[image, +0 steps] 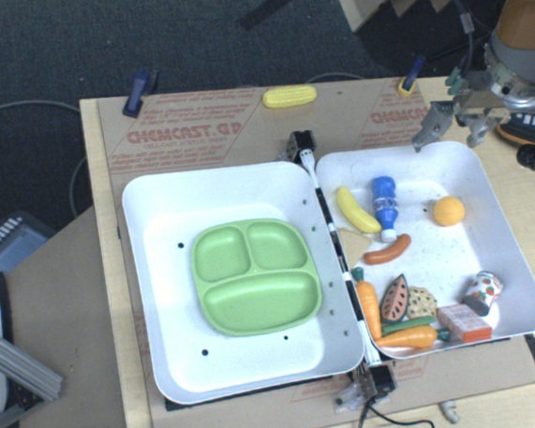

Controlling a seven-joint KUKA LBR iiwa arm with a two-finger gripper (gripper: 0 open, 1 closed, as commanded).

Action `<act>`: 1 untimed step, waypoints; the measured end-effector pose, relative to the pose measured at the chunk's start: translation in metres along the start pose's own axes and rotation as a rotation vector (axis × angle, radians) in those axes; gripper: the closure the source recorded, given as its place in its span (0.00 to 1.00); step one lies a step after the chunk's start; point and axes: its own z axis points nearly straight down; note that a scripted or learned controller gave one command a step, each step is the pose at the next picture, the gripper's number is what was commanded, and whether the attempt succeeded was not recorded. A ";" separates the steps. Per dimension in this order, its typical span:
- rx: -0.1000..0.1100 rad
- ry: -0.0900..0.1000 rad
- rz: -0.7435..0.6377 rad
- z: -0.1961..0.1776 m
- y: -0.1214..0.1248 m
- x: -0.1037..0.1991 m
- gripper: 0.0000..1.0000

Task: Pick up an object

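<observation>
Right now I see the gripper hanging with fingers spread wide over the far edge of the right bin, gripping nothing. An orange ball lies near it. Both bins sit on a cardboard sheet above dark carpet.

Two bins sit side by side on the tabletop. The left bin holds a divided plate at its centre. In the right bin, a banana and a bottle lie near its left wall, a ball near the middle.
</observation>
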 end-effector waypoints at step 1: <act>0.001 0.001 -0.001 0.094 -0.002 0.048 0.00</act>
